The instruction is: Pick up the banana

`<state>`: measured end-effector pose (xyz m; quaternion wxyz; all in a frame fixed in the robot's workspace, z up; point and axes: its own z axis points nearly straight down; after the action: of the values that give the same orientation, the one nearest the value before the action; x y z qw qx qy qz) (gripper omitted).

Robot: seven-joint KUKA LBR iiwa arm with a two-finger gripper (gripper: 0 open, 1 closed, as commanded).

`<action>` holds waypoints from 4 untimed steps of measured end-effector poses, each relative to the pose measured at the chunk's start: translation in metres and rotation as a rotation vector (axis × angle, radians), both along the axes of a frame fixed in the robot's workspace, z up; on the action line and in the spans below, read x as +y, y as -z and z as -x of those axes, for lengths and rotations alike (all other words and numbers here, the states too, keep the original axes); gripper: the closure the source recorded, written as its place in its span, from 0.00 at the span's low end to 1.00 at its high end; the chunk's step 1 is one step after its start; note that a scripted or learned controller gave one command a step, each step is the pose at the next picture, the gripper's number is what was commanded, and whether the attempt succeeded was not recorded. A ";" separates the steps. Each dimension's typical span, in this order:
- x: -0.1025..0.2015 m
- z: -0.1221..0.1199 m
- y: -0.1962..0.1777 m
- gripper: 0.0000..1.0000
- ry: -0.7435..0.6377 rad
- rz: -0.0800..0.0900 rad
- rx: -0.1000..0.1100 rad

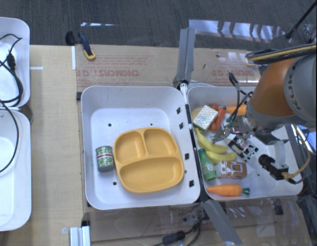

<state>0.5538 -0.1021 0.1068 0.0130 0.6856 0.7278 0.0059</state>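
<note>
Wooden bench (50,137), two white bins (91,137), dark ribbed floor (148,4)

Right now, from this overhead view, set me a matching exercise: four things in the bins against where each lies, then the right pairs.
Things:
1. banana
2. yellow divided plate
3. small can
4. carrot

Places:
A. left bin, left of the plate
B. right bin, along its near edge
C. middle of the left bin
D. right bin, near the wall shared with the left bin, close to the gripper

Pairs: 1-D, 2-C, 3-A, 4-B
</note>
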 end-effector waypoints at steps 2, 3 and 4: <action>-0.002 -0.010 0.000 0.00 -0.244 0.009 0.001; 0.047 -0.025 -0.087 0.00 -0.072 -0.007 0.029; 0.067 0.040 -0.084 0.00 -0.143 -0.007 0.030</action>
<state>0.5142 -0.0346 0.1909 -0.0007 0.6320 0.7750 -0.0011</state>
